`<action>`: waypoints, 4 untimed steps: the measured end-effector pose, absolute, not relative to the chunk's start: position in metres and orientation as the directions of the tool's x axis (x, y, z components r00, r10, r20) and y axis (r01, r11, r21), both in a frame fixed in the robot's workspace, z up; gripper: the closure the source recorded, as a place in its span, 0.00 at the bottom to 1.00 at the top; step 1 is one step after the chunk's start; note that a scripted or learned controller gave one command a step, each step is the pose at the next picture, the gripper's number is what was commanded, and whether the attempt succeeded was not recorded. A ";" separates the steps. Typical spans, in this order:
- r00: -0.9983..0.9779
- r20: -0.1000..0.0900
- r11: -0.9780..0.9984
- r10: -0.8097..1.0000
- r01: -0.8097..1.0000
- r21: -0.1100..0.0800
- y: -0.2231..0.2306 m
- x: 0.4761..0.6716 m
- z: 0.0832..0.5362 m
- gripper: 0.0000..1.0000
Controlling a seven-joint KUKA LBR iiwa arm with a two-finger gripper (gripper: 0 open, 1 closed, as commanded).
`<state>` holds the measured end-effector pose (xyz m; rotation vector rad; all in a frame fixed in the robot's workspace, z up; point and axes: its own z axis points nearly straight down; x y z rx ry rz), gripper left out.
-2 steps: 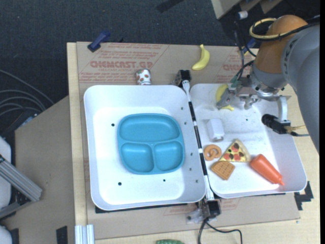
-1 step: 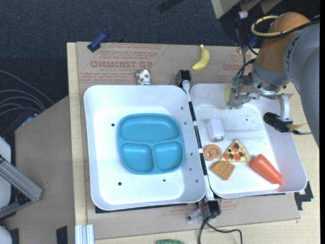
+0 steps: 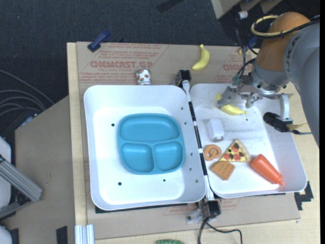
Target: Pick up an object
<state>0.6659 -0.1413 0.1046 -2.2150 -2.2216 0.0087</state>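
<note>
- I saw the divided tray (image 3: 150, 142) lying in the left bin (image 3: 101, 177).
- In the right bin (image 3: 292, 151), the pretzel (image 3: 211, 152), cracker (image 3: 222, 169), pizza slice (image 3: 235, 152) and carrot (image 3: 266, 169) lay in front, the banana (image 3: 233, 109) behind.

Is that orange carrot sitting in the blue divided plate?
No, the carrot lies in the right bin near the pizza slice, while the blue divided plate is in the left bin.

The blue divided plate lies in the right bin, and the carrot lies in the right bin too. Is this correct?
Not quite. The camera view shows the blue divided plate in the left bin, not the right one. The carrot does lie in the right bin.
</note>
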 end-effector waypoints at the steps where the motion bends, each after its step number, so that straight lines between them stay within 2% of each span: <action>1: -0.001 0.000 0.001 1.000 1.000 -0.003 -0.145 0.666 0.085 0.00; 2: -0.002 -0.001 0.002 1.000 1.000 -0.001 -0.144 0.667 0.095 1.00; 3: -0.002 0.001 0.002 1.000 1.000 0.003 -0.070 0.609 0.219 1.00; 4: -0.001 0.001 0.001 1.000 1.000 -0.002 -0.041 0.569 0.249 1.00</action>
